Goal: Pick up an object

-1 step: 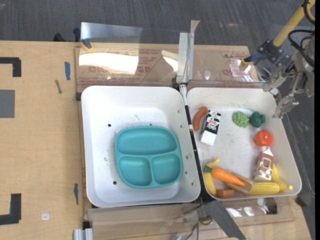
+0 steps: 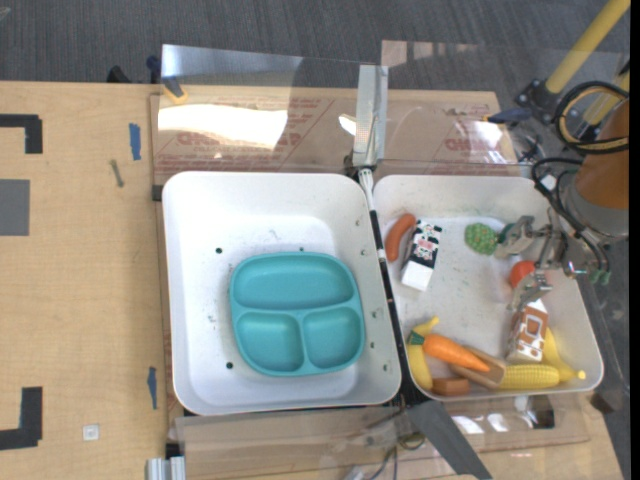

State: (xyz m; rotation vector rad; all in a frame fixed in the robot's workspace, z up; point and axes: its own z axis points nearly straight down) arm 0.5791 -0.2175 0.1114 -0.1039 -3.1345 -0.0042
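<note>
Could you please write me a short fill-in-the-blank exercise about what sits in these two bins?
1. The teal divided plate lies in the ____ bin.
2. The claw hangs over the ____ bin.
3. The plate has ____ compartments.
4. The carrot lies near the right bin's ____ edge.

Missing words: left; right; three; front

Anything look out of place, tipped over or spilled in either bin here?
Nothing looks spilled or damaged. The teal divided plate lies flat in the left bin. The right bin holds jumbled toy food, including a carrot and corn cob heaped at its near edge.
</note>
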